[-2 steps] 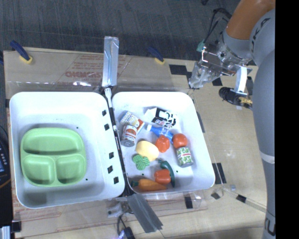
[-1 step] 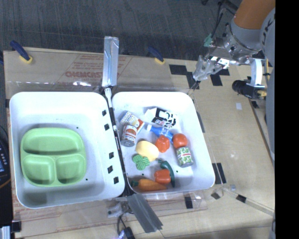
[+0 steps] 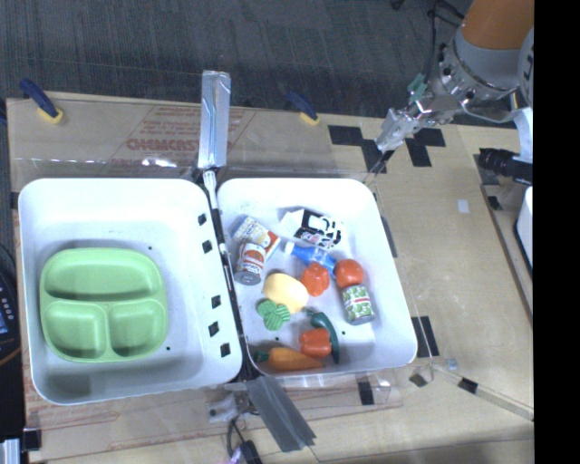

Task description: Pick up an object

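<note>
You are looking at a bench sheet printed in faded red along the upper left of the frame; the lettering (image 3: 161, 143) appears to read "CHEMCAS", with the rest too washed out to make out. The gripper (image 3: 391, 136) is hanging at the upper right, above the bench just outside the right bin's (image 3: 391, 272) far corner, with nothing between its fingers; whether they are open or closed you cannot tell at this size. The arm's orange band (image 3: 494, 20) is being cut off by the top edge. In the right bin, the objects available for picking are lying in a loose cluster: a small can (image 3: 251, 263) with a red and white label, unreadable; a black-and-white patterned carton (image 3: 317, 228); a green-labelled bottle with a red cap (image 3: 355, 292), its print too small to read; a yellow lemon-like piece (image 3: 286, 292); a carrot (image 3: 288, 359) against the near wall; and a red pepper (image 3: 316, 341). A blue item (image 3: 312, 253) is being partly covered by its neighbours. In the left bin (image 3: 54, 195) a green divided tray (image 3: 102, 304) is sitting flat.
</note>
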You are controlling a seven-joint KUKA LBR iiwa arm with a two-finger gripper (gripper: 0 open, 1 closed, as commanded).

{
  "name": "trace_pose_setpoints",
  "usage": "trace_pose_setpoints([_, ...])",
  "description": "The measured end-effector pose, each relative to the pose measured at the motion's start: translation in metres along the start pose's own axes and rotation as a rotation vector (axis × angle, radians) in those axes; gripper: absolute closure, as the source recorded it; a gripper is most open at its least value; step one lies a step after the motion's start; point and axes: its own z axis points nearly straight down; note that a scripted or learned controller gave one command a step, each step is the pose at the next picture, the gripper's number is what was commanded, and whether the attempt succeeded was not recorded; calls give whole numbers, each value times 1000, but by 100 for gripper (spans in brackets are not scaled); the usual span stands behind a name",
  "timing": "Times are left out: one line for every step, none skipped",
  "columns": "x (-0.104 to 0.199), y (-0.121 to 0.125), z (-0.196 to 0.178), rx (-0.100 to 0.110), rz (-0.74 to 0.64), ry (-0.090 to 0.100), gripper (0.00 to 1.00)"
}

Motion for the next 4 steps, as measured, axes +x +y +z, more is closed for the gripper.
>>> trace_pose_setpoints([-5,-15,-48,-1,-281,-2,100])
trace_pose_setpoints([-13,-3,-59,-3,-622,-3,100])
trace_pose_setpoints([-10,-20,-77,-1,-1059,-3,100])
trace_pose_setpoints([-12,-11,-77,-3,-1274,-6,100])
